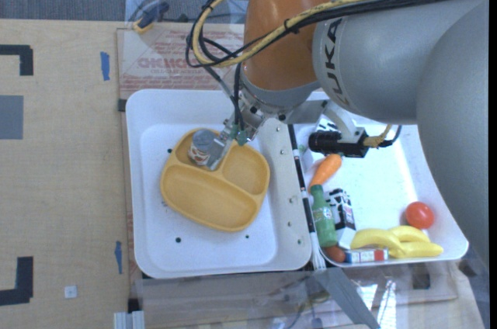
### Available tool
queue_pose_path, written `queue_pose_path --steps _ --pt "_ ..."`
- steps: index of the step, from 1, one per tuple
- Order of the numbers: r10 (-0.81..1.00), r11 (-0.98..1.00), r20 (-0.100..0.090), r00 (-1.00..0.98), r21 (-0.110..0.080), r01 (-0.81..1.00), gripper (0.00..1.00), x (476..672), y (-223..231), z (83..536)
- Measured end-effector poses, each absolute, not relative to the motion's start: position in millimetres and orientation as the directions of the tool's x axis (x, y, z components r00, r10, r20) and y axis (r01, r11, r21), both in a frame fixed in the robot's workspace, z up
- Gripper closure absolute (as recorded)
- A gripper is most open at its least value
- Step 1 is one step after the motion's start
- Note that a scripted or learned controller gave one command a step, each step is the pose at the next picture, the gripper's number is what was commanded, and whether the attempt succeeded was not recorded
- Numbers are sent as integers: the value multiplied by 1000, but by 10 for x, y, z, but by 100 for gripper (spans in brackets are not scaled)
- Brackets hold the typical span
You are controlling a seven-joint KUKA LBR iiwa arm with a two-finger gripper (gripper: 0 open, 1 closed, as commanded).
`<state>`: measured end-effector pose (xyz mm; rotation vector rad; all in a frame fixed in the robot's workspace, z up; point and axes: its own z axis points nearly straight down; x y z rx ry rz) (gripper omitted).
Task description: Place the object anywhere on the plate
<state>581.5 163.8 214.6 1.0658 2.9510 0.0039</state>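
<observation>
A yellow divided plate lies in the left white bin. A small silver can with a red label rests in the plate's upper-left compartment, tilted on its side. My gripper hangs right beside the can at its upper right edge, touching or nearly touching it. The big grey and orange arm hides the wrist above it.
The right bin holds an orange carrot, a green bottle, a small black-and-white item, a yellow banana, a red tomato and a thin striped tube. The bins' shared rims run between them.
</observation>
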Motion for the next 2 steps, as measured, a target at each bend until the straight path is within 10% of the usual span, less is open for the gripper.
queue_pose_path --steps 1,2 --pt "637 770 -6 -770 9 637 100 5827 1649 2254" --pt "638 770 -6 -770 9 638 0 5827 1648 2253"
